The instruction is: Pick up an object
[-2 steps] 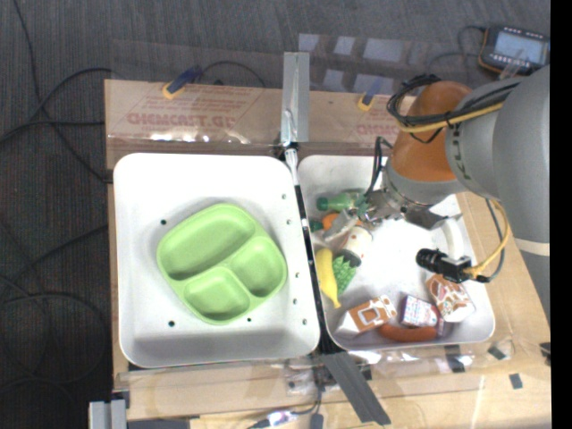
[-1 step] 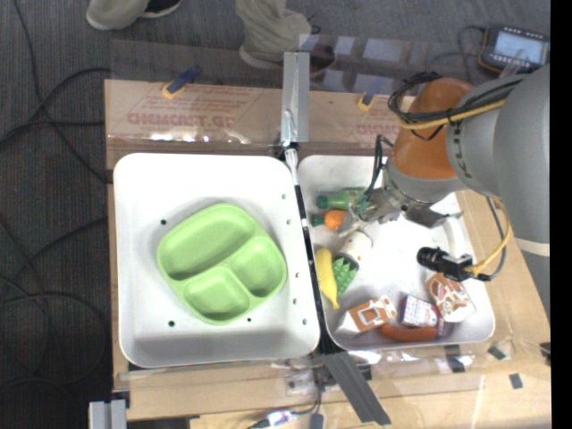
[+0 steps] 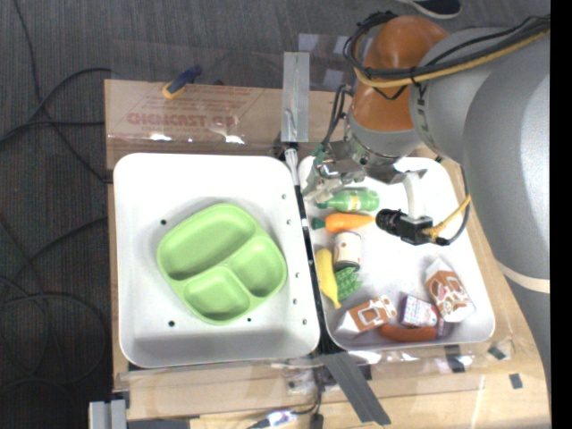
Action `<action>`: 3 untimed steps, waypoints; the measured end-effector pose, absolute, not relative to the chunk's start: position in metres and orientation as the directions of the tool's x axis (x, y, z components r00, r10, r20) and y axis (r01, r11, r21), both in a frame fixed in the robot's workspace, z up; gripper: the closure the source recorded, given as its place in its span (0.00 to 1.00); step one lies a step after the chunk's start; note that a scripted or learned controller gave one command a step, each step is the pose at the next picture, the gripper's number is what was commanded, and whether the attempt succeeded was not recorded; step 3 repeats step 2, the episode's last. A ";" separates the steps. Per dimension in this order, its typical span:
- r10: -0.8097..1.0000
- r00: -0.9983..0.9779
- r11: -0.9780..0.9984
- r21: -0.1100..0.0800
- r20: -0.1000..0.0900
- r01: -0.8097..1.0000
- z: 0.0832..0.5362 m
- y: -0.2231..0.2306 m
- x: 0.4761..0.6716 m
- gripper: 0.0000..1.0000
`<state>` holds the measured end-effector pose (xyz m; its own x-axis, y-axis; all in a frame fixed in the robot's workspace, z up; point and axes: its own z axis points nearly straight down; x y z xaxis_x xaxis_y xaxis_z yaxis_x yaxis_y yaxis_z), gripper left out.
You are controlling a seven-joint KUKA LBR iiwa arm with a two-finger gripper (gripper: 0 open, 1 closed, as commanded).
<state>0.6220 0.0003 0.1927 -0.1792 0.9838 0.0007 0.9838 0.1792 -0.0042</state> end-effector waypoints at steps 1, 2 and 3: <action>0.979 -0.203 0.203 -0.004 -0.001 0.979 0.268 -0.023 0.619 1.00; 0.969 -0.249 0.249 -0.007 -0.001 0.969 0.230 -0.042 0.559 1.00; 0.969 -0.249 0.249 -0.007 -0.001 0.969 0.230 -0.042 0.559 1.00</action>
